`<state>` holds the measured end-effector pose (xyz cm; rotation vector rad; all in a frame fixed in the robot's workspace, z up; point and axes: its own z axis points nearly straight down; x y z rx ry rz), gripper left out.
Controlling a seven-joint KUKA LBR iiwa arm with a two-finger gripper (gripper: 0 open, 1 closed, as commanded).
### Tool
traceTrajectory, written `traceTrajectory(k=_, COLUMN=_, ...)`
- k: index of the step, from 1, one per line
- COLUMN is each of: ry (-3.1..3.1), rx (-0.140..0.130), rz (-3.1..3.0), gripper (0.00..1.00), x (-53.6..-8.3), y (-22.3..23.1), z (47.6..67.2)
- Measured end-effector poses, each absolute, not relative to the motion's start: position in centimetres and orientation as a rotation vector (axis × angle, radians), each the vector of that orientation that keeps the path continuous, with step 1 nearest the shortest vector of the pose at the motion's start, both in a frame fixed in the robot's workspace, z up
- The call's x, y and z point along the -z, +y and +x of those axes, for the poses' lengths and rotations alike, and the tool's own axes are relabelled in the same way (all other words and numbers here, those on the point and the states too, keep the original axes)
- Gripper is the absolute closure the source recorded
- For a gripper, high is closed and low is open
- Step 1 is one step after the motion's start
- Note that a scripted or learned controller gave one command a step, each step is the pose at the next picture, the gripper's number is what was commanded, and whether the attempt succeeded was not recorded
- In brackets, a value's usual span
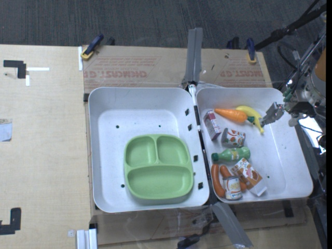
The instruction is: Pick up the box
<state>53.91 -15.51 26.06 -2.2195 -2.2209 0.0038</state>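
Landmark: the centre divider point(194, 82) between the two bins.

Desk point(41, 139), far left of the divider: bare pale wood with a few black and white markers. A blue-and-yellow clamp point(93, 45) sits at the cardboard edge up and left of the divider.

Left bin point(104, 113), touching the divider on its left side: holds one green compartment plate point(158, 166), three sections, lying flat in the lower half of the bin, closer to the divider than to the far wall.

Right bin point(290, 160), touching the divider on its right side: contents cluster along the divider side.
- Box point(211, 125), small, red and white: just right of the divider, upper part of the cluster, lying flat.
- Small can point(233, 137), beside and below the box.
- Carrot point(231, 115) and banana point(250, 115), farther right, upper part of the bin, touching each other.
- Green bottle point(231, 154) on its side, below the can.
- Orange-and-white packet point(249, 176), sausage point(218, 181) and a small jar point(233, 188), lowest in the cluster, packed together.

Hand point(271, 114): far right of the divider, tip just beside the banana's right end, well apart from the box. Finger opening: cannot tell. Nothing seen held.
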Motion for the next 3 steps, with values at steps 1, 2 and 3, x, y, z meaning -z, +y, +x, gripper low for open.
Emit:
traceTrajectory(k=1, ry=-2.401, rx=-0.003, rz=-2.023, gripper=0.0, x=-19.1, y=-7.7, z=54.3)
traceTrajectory(k=2, ry=-2.177, rx=-0.003, rz=-2.265, gripper=0.0, x=-19.1, y=-4.0, z=62.1)
traceTrajectory(k=3, ry=-2.146, rx=-0.005, rz=-2.292, gripper=0.0, x=-19.1, y=-4.6, z=58.8)
